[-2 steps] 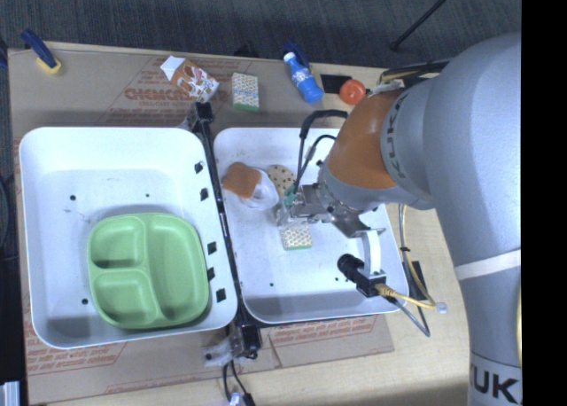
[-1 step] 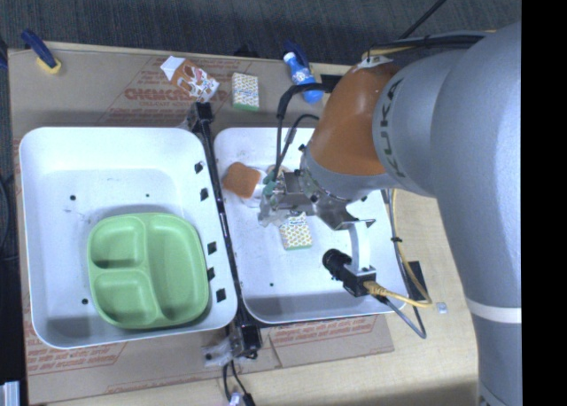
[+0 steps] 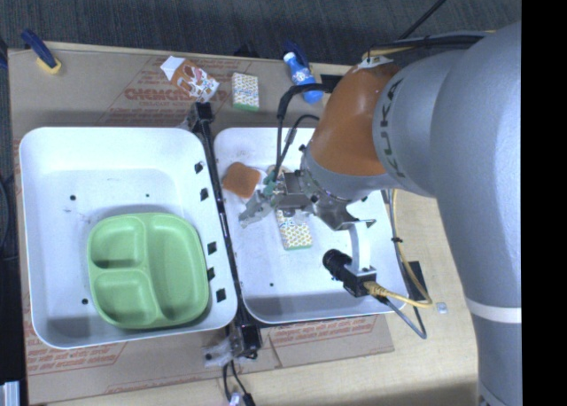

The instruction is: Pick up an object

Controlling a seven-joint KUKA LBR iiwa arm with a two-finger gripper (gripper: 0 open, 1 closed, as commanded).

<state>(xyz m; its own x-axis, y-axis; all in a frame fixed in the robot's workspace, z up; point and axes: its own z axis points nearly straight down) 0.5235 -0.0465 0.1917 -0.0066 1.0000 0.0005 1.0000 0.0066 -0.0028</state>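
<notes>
Small flat green-white checked packet (image 3: 296, 234) in right white bin (image 3: 266, 302): long axis runs up-down, slight tilt. Hand (image 3: 259, 205) just beside; grip can't tell.

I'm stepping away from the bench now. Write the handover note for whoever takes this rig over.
Gripper: low in the right bin, near its left wall, beside the orange object. Whether it grips anything cannot be told from this view.
Things: orange object in the right bin's upper left; patterned green and white packet near the bin's middle, partly under the wrist. Green divided plate lies in the left bin. A similar packet and a blue object sit outside, above the bins.
Done: arm brought down to the objects.
Left: confirm a grasp, lift clear.
</notes>
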